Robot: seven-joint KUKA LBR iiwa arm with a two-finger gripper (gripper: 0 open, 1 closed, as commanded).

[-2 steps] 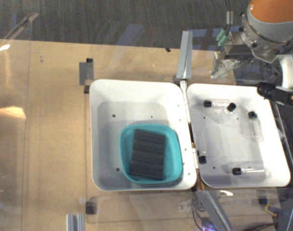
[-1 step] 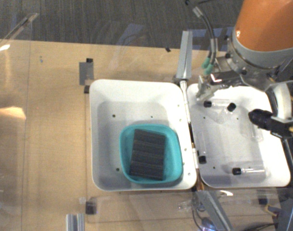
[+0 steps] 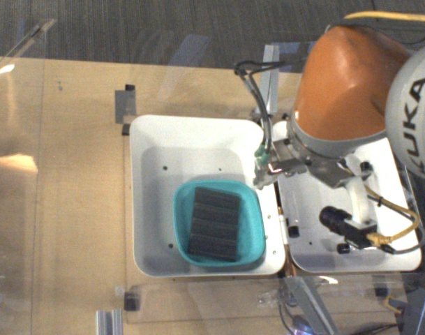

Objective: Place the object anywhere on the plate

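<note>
A teal square plate [image 3: 250, 222] lies in the front right part of the left bin [image 3: 153, 166]. A dark grey ridged block [image 3: 215, 223] rests flat on the plate, roughly at its middle. My gripper [image 3: 265, 165] hangs over the divide between the two bins, just past the plate's far right corner and apart from the block. The orange band and grey wrist above it hide most of it.
The right bin [image 3: 379, 257] lies largely under the arm. A black fitting with yellow cable [image 3: 345, 225] hangs over its floor. Small black clamps [image 3: 130, 89] sit on the wooden bench beside the left bin's corners.
</note>
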